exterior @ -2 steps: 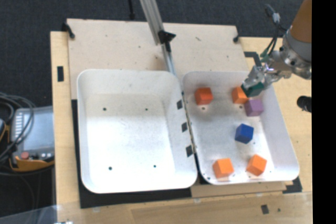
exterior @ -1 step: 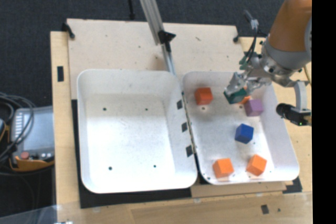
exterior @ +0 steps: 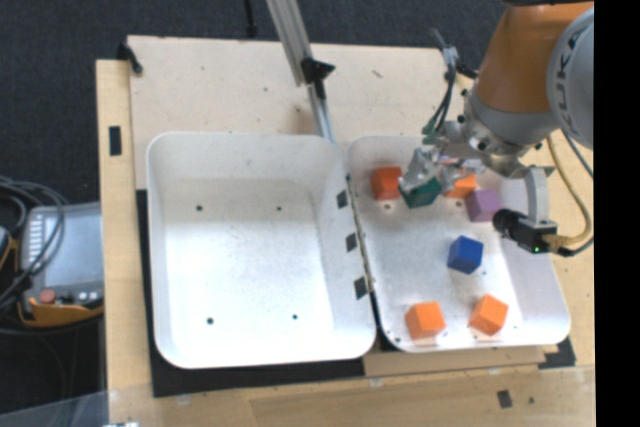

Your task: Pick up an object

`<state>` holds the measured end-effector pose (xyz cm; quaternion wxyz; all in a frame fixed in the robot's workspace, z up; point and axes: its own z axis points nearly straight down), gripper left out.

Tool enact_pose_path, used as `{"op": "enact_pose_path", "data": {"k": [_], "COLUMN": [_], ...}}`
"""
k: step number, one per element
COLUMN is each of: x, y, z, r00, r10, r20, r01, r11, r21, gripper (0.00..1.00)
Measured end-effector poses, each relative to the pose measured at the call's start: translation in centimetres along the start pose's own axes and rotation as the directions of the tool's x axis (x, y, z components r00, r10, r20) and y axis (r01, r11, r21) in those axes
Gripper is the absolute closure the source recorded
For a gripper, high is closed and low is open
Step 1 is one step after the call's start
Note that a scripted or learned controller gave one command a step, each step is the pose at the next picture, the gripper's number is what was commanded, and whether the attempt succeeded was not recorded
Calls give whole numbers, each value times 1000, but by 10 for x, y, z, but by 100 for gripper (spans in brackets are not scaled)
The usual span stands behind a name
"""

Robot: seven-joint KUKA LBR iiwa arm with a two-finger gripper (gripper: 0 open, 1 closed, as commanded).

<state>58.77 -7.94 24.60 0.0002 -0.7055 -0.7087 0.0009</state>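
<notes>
a: what did we count in the right bin (exterior: 535,330)?

b: we counted 4 orange blocks: 1 at the upper left (exterior: 386,183), 1 partly hidden behind the wrist (exterior: 464,184), and 2 near the front rim (exterior: 425,319) (exterior: 489,314). there was also 1 blue block (exterior: 464,254) in the middle, 1 purple block (exterior: 484,204) toward the right, and 1 dark green piece (exterior: 423,191) beside the upper orange block.

a: and around them?

b: the left bin (exterior: 165,215) sat touching the right one. a slanted metal rail (exterior: 285,15) ran down to where the 2 bins met. a grey device (exterior: 55,260) with cables lay off the bench's left side. the arm's orange band (exterior: 525,50) covered the far right corner of the bin.

a: the gripper (exterior: 420,177)?

b: it hung low over the upper part of the right bin, right at the green piece. we could not tell how wide it stood, nor whether the green piece was gripped or merely touched.
</notes>
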Motion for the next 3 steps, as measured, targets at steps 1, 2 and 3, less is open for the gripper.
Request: {"op": "enact_pose_path", "data": {"k": [1, 2, 3], "x": [52, 107, 155], "y": [-4, -8, -15], "z": [-8, 6, 16], "r00": [1000, 1000, 1000], "r10": [-4, -2, -2], "r20": [-4, -1, -1], "r01": [4, 2, 2], "r11": [1000, 1000, 1000], "r21": [-1, 1, 2], "gripper": [100, 100, 100]}}
